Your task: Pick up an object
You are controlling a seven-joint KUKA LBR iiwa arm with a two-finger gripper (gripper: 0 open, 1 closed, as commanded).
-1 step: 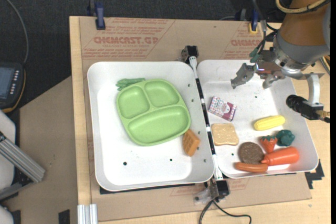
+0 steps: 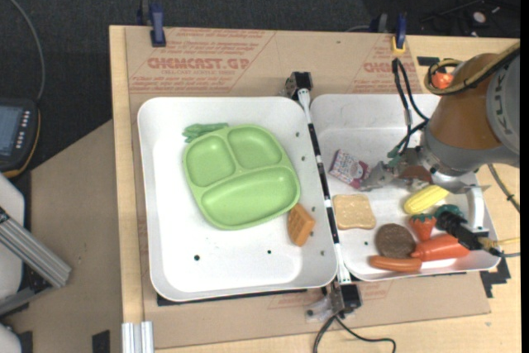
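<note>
Hovering tool [image 2: 387, 172] in right bin [image 2: 364, 113], purple packet [image 2: 347, 168] just left, grip unclear

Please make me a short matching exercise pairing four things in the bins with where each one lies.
Things:
1. green tray
2. toast slice
3. orange block
4. corn

Places:
A. right bin, near the divider
B. left bin, just right of the tray's lower corner
C. middle of the left bin
D. right bin, below the arm

Pairs: 1-C, 2-A, 3-B, 4-D
</note>
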